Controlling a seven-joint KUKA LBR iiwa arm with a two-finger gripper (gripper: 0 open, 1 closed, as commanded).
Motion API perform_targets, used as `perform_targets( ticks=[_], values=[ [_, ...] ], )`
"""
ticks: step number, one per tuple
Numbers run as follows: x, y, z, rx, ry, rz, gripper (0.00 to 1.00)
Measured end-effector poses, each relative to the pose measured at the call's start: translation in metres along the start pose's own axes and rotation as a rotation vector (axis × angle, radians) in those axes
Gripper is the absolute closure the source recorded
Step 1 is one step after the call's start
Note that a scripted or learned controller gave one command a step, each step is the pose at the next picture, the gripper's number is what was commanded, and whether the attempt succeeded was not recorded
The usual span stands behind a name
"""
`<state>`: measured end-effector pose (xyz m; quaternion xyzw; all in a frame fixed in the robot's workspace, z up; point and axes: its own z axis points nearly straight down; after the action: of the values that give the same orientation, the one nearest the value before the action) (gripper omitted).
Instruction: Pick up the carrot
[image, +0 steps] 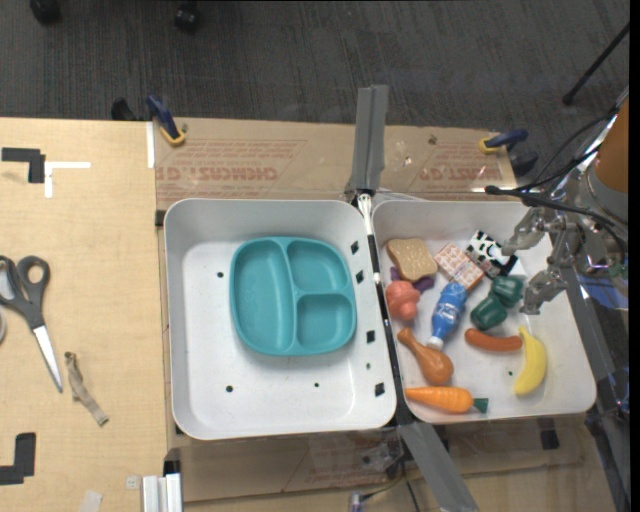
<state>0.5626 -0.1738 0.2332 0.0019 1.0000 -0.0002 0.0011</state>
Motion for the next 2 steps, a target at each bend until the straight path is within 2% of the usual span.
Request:
perform_targets(
  ticks=[1,2],
  values=[
    [0.066,0.074,0.114,-0.001,0.002,0.073,0.00],
    [0.078,0.079,0.135,0.000,-0.022,0.343,0.00]
  ],
)
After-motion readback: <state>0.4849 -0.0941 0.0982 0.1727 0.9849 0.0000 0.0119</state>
